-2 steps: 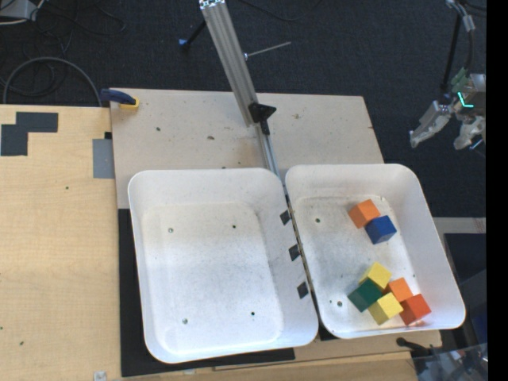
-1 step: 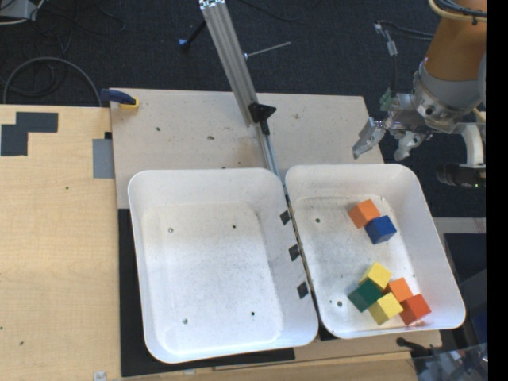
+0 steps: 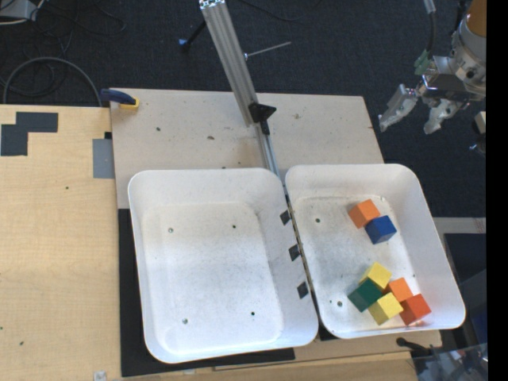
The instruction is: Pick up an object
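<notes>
Nearest you, in the right bin (image 3: 432,213), a cluster of blocks sits toward the near right corner: a red block (image 3: 415,309) closest to the rim, a yellow block (image 3: 385,308) just beside it on the left, an orange block (image 3: 399,289) touching behind the red one, a green block (image 3: 366,294) to the left of the group, and a second yellow block (image 3: 379,275) behind the green one. You will find all five packed together, touching or nearly so. Farther back in the same bin, a blue block (image 3: 381,229) and another orange block (image 3: 364,212) lie touching each other, well apart from the near cluster. The left bin (image 3: 151,189) lies alongside, its floor speckled with dark marks. Black clips (image 3: 293,252) stand along the seam between the two bins. Both bins rest on the table (image 3: 190,125). Beyond them a slanted aluminium rail (image 3: 234,62) rises from a black bracket at the table's middle, and a small blue and yellow item (image 3: 120,98) lies at the far left corner. Farthest, at the upper right, the claw (image 3: 414,116) hangs above the dark floor past the table's edge, well apart from every block, its two fingers spread and nothing between them.
</notes>
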Robot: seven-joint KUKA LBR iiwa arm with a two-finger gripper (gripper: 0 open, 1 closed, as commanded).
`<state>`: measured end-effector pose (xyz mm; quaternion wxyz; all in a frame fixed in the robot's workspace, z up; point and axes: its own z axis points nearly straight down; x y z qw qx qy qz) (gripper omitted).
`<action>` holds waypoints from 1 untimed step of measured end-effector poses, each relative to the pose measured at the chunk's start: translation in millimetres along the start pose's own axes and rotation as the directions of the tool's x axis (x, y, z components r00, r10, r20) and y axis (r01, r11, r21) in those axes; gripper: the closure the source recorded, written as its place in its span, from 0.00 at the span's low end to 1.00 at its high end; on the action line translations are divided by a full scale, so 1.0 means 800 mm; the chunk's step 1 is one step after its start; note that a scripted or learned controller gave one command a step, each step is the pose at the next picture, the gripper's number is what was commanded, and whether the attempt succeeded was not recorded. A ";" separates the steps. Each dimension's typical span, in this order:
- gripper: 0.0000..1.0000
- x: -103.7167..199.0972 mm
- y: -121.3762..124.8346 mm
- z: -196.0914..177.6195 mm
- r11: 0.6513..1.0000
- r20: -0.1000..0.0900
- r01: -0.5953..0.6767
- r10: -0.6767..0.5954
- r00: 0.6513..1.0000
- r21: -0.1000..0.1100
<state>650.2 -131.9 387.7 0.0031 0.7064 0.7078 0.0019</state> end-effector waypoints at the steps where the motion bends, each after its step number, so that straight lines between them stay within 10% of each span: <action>1: 0.00 0.172 -0.003 -0.011 1.000 -0.004 0.006 -0.006 1.000 0.008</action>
